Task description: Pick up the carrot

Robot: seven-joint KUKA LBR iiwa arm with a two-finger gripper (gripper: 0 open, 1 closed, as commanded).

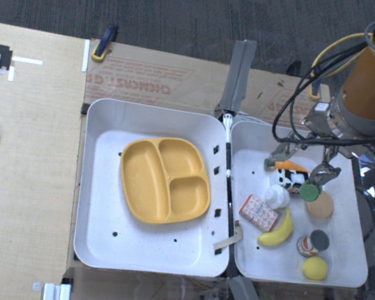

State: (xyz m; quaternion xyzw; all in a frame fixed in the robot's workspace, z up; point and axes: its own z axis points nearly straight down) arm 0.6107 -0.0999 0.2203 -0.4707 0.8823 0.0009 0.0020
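Camera view has our claw (302,170) hanging over the back of the right bin (344,276), fingers spread wide on either side of the carrot (290,168), nothing held yet. That little orange carrot lies near the bin's back edge, with a black-and-white toy (296,178) touching it and a green lid (309,192) just beside that. So we'd say go straight down, keep the fingers around the carrot alone, and close gently. We reckon the risk is pinching the toy along with it, or nudging the carrot sideways.
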